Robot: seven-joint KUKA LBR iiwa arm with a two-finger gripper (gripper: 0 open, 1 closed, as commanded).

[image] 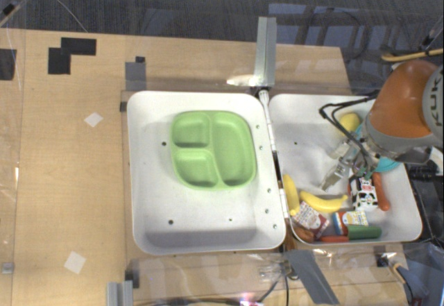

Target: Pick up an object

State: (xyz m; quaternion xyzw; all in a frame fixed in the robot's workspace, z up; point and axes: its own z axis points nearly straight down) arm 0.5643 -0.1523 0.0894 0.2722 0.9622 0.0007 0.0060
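A green divided tray (211, 149) is seen alone in the left bin (149, 228). Right of that tray, in the right bin (305, 117), a banana (326, 200) is found, with a cow-patterned carton (365, 193) and a green block (363, 232) beyond it near the front wall. The end effector (338, 174) is poised just above the banana; whether it is released or clenched cannot be told (fingers too small). A miss is judged likely: the crowded items could be nudged aside, or two pinched together.
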